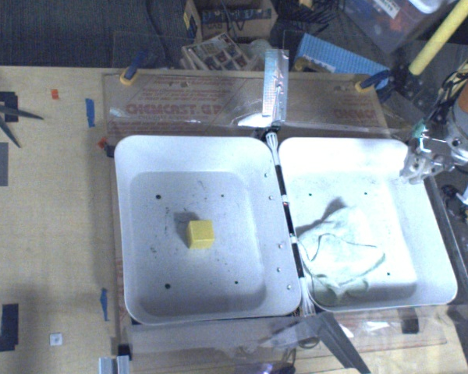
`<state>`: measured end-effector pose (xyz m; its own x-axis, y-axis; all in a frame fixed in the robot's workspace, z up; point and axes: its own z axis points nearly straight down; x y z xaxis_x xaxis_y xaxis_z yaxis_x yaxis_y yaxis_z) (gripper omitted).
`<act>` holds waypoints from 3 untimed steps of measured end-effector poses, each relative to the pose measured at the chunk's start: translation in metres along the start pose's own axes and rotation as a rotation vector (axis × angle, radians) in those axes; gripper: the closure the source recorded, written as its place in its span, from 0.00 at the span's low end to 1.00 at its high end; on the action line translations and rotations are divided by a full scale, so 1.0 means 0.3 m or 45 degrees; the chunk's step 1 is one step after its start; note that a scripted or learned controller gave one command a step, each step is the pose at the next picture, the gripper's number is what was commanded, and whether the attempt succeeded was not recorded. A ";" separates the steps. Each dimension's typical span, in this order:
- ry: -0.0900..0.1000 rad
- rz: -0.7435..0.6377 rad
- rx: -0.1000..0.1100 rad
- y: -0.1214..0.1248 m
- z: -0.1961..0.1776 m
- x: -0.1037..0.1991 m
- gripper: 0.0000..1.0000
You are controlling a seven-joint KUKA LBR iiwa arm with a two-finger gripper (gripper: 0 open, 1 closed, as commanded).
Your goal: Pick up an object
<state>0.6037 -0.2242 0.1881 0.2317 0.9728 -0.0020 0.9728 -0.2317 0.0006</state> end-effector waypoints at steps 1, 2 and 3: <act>0.001 0.651 -0.001 0.164 0.340 0.100 1.00; -0.001 1.137 0.006 0.085 0.030 0.151 1.00; -0.001 0.891 0.012 0.013 0.112 0.333 1.00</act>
<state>0.6306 -0.1280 0.1544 0.8037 0.5951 -0.0051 0.5950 -0.8037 -0.0067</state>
